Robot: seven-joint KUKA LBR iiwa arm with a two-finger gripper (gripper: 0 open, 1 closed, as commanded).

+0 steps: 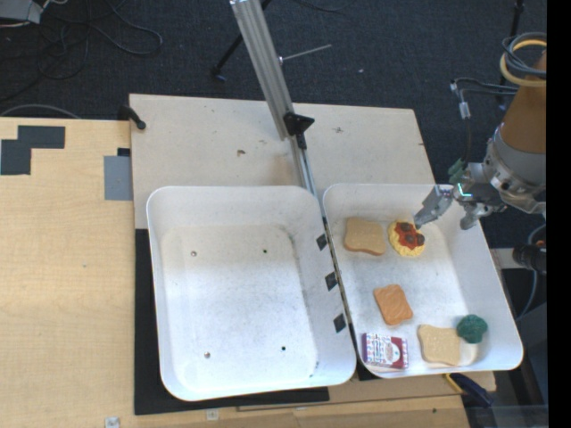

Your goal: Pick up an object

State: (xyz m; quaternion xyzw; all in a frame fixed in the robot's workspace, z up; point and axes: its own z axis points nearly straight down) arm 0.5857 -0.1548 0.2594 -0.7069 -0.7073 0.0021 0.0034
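Camera view: two white bins side by side on a pale board. Left bin (pixel 232 292) has only small dark specks on its floor. Right bin (pixel 500 319) holds six items. Toast slice (pixel 364 236) lies near the bin's upper left, flat. Just to its right, pizza toy (pixel 407 238), round, yellow with red topping. Orange cracker (pixel 393 303) sits mid-bin, below those two, apart from both. Along the bottom edge: red-and-white carton (pixel 384 350) at lower left, bread slice (pixel 443 345) to its right, green ball (pixel 472 328) touching the bread's upper right corner. Arm (pixel 522 145) comes in from the right over the bin's upper right rim, orange band showing above the grey wrist. Gripper (pixel 437 210) sits over the top right part of the right bin; one grey finger (pixel 432 210) slants down-left with its tip right at the pizza toy's upper edge. Cannot tell if the tip touches the toy or hovers above it. Cannot tell whether the gripper is spread or closed; nothing seen held between its fingers. A slanted metal rail (pixel 268 69) runs from the top of the view down to the gap between the bins. Wooden table (pixel 62 266) at left, dark carpet with cables behind.
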